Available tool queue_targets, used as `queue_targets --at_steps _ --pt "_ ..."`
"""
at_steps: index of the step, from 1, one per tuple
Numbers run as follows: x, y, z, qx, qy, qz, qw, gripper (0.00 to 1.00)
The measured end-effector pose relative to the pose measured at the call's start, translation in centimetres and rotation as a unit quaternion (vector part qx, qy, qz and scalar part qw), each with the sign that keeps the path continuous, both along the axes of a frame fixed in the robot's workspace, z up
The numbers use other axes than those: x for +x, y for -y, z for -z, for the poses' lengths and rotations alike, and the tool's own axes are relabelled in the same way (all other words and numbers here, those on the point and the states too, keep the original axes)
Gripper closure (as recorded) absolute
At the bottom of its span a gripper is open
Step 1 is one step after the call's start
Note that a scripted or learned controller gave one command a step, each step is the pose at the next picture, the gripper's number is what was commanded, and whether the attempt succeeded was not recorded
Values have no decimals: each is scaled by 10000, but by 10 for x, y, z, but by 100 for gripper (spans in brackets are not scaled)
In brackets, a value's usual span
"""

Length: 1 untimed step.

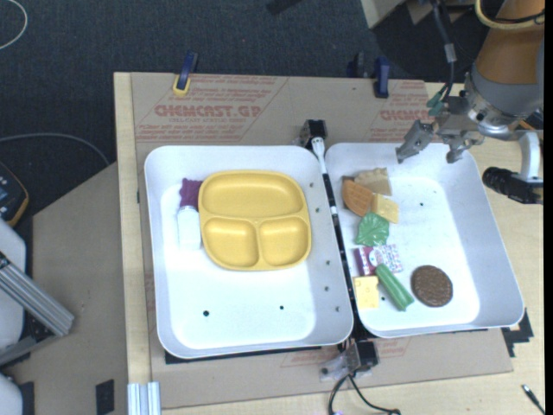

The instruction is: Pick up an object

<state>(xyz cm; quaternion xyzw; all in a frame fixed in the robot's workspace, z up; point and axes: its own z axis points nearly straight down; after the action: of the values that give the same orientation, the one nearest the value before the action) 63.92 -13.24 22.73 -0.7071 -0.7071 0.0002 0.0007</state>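
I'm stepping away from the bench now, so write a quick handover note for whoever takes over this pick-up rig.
Gripper: open, holding nothing, above the far edge of the right bin.
Right bin, left side: bread pieces, green packet, green cylinder, yellow block, brown round cookie.
Left bin: yellow divided tray, with a purple item and white bottle beside it.
Done: nothing picked yet.
Left: descend onto an object, close, lift.
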Motion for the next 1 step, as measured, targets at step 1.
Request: queue_targets --at_steps 1 --pt "8 5 49 0 -21 0 10000 0"
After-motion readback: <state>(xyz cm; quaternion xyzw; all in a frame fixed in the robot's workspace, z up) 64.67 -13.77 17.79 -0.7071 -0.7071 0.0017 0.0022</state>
